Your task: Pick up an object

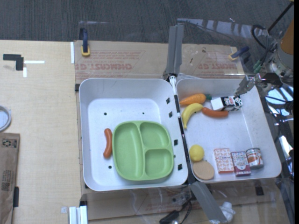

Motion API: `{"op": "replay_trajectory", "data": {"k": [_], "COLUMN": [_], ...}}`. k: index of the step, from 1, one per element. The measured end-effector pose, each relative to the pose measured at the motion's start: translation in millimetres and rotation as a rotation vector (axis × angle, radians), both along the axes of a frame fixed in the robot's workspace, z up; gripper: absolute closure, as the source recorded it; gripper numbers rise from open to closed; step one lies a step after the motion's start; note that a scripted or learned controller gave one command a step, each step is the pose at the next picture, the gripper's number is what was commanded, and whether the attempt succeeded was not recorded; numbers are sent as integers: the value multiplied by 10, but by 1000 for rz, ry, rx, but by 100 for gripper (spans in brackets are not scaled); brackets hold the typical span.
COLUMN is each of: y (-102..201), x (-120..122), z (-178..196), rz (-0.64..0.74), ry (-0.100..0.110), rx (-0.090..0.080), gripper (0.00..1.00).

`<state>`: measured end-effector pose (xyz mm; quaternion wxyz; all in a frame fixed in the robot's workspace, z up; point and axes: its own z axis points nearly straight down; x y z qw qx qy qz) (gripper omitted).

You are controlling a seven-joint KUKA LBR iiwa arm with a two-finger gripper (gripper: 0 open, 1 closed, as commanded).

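The right bin [236,134] holds an orange carrot [193,99], a yellow banana [190,112], a red sausage [215,113] and a small white-and-black object [227,102] near its far wall. Toward its front lie a lemon [196,152], a tan round biscuit [203,170], two small red boxes [223,160] [240,163] and a can [254,157]. My gripper [246,85] hangs over the bin's far right corner, just above and right of the white-and-black object. Nothing shows in its grasp.
The left bin [84,125] carries a green divided plate [142,149] and an orange sausage [108,142] beside it. Clamps [84,48] sit at the bins' far edge. Cables and the arm [280,55] crowd the right side. A tape roll [3,119] lies far left.
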<state>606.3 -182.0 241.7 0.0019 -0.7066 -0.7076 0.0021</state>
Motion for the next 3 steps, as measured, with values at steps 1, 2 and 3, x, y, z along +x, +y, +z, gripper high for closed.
{"op": "replay_trajectory", "data": {"k": [1,2,3], "y": [238,-148,371], "x": [398,574,331], "z": [-1209,-1334,-1338], "rz": [-97,-276,-311], "ry": [-22,-35,-39], "rx": [-5,-5,-8], "gripper": [0,0,0]}}
